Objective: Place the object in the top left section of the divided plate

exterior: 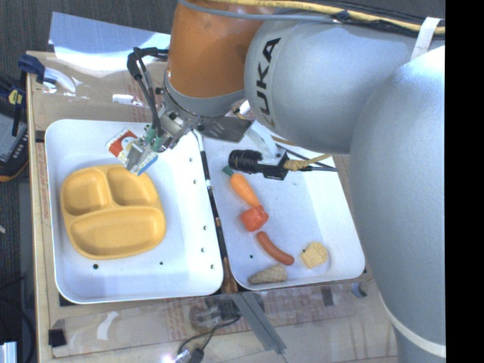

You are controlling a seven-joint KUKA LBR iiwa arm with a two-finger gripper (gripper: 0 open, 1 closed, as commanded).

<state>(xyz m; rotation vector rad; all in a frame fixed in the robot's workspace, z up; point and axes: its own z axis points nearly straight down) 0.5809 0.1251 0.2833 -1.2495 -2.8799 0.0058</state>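
Hovering gripper (142, 157) carries a small red-white object (121, 142), fingers apparently pinched on it; divided plate (112, 210) sits just below-left. Best ease left over top left section (83, 187) w/ low release, avoiding divider

The divided plate (112, 210) looks like smooth yellow plastic with a soft sheen. Both white bins (189, 263) are matt plastic. The carrot (244, 190) and sausage (274, 248) have the glossy skin of toy plastic food. The arm's (340, 82) grey shell is smooth, satin-painted metal; its orange band (208, 44) is shiny. The bench (151, 320) shows worn, pale wood.
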